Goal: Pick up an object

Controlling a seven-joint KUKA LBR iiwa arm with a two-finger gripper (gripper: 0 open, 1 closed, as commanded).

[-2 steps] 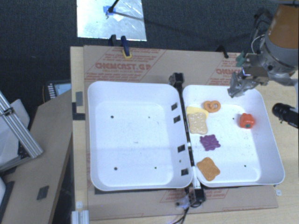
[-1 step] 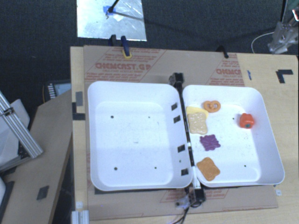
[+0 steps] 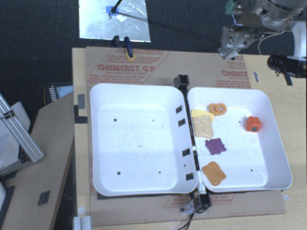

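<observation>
The right bin (image 3: 276, 152) holds several small items: an orange pretzel shape (image 3: 217, 109), a pale yellow bread slice (image 3: 202, 123), a red-orange pepper (image 3: 253, 123), a purple grape cluster (image 3: 215, 146) and an orange-brown cookie shape (image 3: 213, 172). My gripper (image 3: 230, 49) hangs high above the bench, beyond the far edge of the right bin, well away from all the items. Nothing shows between its fingers.
The left bin (image 3: 96, 143) lies beside the right one, joined by a black hinge strip (image 3: 184, 128). A shiny metal sheet (image 3: 114, 13) lies on the dark floor at the back. Aluminium framing (image 3: 17, 133) stands at the left edge.
</observation>
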